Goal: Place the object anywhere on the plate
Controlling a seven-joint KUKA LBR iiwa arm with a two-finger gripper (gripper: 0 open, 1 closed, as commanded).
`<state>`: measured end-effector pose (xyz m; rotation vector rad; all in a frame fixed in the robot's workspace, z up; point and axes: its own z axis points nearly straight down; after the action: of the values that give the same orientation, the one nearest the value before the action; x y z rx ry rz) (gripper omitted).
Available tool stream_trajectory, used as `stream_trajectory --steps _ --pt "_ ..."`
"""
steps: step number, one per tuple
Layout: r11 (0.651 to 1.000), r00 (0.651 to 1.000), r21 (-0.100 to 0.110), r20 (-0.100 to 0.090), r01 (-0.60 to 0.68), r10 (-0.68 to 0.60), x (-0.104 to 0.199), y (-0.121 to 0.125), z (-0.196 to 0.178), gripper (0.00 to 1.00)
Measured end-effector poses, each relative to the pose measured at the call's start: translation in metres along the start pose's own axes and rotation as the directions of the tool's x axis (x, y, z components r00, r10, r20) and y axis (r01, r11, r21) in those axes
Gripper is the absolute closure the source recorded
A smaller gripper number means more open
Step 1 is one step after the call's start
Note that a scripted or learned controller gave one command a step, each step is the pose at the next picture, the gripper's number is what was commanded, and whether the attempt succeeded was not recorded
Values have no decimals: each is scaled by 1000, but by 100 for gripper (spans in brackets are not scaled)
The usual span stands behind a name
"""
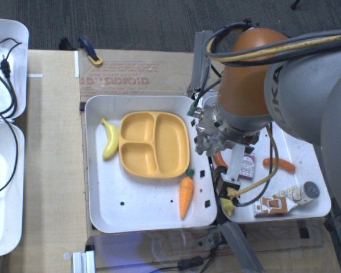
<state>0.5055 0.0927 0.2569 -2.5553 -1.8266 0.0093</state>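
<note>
Grey with an orange band, the robot arm (284,78) reaches in from the view's right and hangs over the seam between two white bins on the tabletop (51,152). Its pincer (215,147) sits low beneath the wrist at the shared rim; whether it is spread or pressed together cannot be told. In the left-hand bin (142,212) lies the yellow three-compartment plate (155,144). An orange carrot (185,197) lies just beside the plate's near right corner, and a banana (109,140) just beside its left edge. In the right-hand bin (307,149), a bottle (281,202) lies on its side, with a red sausage (278,165) and a small red-and-white packet (247,166) nearby.
</note>
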Motion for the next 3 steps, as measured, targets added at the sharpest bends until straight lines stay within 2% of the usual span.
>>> stream_trajectory --steps 1,2,3 --pt "991 991 -2 0 136 -136 -32 -18 -32 100" --pt "932 932 0 0 361 -361 21 -21 0 100" --pt "931 931 -2 0 365 -365 42 39 16 100"
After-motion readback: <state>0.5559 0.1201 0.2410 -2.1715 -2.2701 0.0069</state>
